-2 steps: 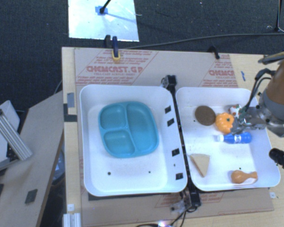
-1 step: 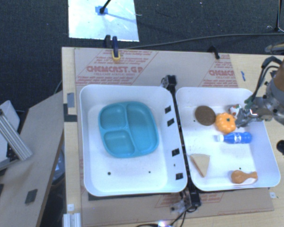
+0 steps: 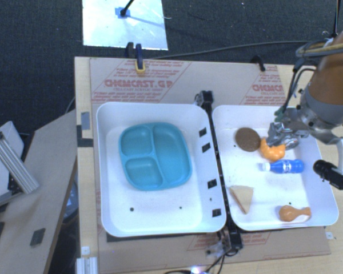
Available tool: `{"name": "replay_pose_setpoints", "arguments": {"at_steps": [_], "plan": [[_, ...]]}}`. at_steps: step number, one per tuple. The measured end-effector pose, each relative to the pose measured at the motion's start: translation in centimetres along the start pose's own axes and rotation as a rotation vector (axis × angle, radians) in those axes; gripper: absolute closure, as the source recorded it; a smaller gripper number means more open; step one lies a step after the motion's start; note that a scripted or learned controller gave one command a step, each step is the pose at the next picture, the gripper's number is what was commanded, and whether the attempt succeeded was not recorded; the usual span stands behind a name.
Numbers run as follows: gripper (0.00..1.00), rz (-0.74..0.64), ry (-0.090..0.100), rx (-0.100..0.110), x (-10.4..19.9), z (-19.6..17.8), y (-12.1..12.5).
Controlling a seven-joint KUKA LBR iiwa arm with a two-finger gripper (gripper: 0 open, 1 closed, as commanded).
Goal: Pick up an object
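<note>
Two shallow white bins sit side by side on the bench, which is covered with a printed cardboard sheet. In the camera view, the left bin holds a blue divided plate with three compartments, lying flat near the bin's middle. The right bin carries several small things. A round brown disc lies toward its upper part. Just to the right of the disc is an orange object, and the tool is down right on top of it, its metal fingers touching or nearly touching the orange surface. Whether the fingers are spread or closed on it cannot be told from this angle. Below the orange object, close by, a small blue bottle with a white cap lies on its side. Lower in the bin, a tan wedge rests near the left wall, and an orange pear-shaped piece lies near the lower right corner, well apart from the tool. The grey arm with its orange band reaches in from the right edge above the right bin.
</note>
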State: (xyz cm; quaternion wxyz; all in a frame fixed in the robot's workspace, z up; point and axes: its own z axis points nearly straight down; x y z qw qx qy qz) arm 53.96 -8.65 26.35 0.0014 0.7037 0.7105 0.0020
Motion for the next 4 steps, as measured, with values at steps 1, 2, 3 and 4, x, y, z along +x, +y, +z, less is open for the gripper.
{"name": "replay_pose_setpoints", "arguments": {"at_steps": [1, 2, 3, 4], "plan": [[1.00, 0.001, 0.000, 0.003, 4.8, 1.5, 1.6], [1.00, 0.000, 0.000, 0.002, 9.5, 2.2, 3.2], [1.00, 0.001, 0.001, 0.001, 13.3, 2.0, 6.0], [1.00, 0.000, 0.001, 0.000, 18.0, 1.9, 8.9]]}}
